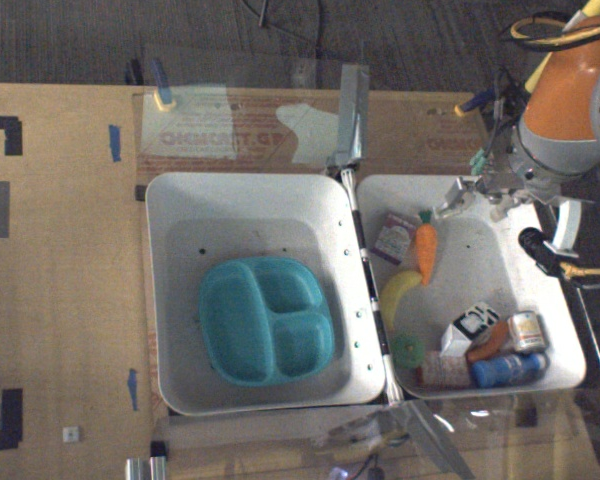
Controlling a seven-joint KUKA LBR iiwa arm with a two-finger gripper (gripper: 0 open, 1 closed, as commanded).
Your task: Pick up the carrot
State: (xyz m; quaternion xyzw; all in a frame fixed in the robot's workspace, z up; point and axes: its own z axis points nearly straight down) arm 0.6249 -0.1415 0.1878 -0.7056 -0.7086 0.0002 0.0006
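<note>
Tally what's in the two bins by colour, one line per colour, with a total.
Teal: 1, divided plate in the left bin
Orange: 1, carrot
Yellow: 1, banana
Green: 1, round piece
Purple: 1, packet
Blue: 1, bottle
Other cluttered items by the bottle: cannot separate
Total: 6 clear

Two white bins: left bin [170,268], right bin [560,353]. In left bin: one teal divided plate [267,319]. In right bin: one carrot [426,251], one banana [398,294], one purple packet [391,239], one blue bottle [506,370], one can [526,332].
</note>
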